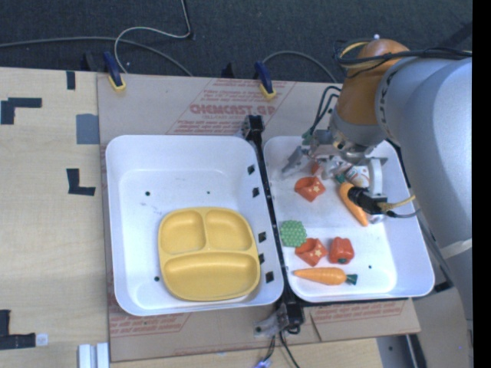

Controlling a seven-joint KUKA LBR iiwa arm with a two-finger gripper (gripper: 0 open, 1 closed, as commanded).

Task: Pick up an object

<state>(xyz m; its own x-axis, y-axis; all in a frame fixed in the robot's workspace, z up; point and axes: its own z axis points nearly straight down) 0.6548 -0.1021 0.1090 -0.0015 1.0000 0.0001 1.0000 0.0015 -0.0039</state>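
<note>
Tool (301, 162) hangs low in the right bin (406, 278), its fingers spread apart and gripping nothing, just above a red pepper piece (310, 188). Beyond that piece, away from the yellow tray (208, 253) in the left bin (123, 228), lies an orange carrot (354, 204).
</note>
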